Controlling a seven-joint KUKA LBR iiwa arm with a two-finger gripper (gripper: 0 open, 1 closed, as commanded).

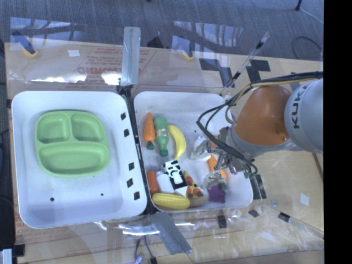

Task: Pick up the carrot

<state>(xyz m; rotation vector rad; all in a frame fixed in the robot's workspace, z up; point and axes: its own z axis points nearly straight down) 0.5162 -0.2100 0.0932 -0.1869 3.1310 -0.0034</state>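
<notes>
1. My hand [215,168] sits low in the right bin [181,99], toward its right wall. Orange shows among the metal there, but I cannot tell whether the hand is released or clenched, or whether that orange is a held object or part of the tooling.
2. Just beside it lies a purple toy [218,193], with a mixed-colour piece [192,191] a little to its left.
3. The carrot [149,130] is well apart from the hand, lying lengthwise near the bin's left wall, just beside a green bottle [161,136]; a banana [178,140] curves beyond the bottle.
4. To do this step well, I would lift clear of the clutter, cross to the left wall, and turn the hand so it closes across the carrot's narrow width. The bottle crowds 1 side and the wall is near the other, so I judge the descent needs to be centred.
5. A second orange piece [152,180] lies lower down, near a corn cob [171,201]; I should not confuse them.
6. The left bin [27,202] carries a green divided plate [71,143].
7. Writing: "KU" reads on the arm [302,117]; a black-and-white card [175,173] is illegible.
</notes>
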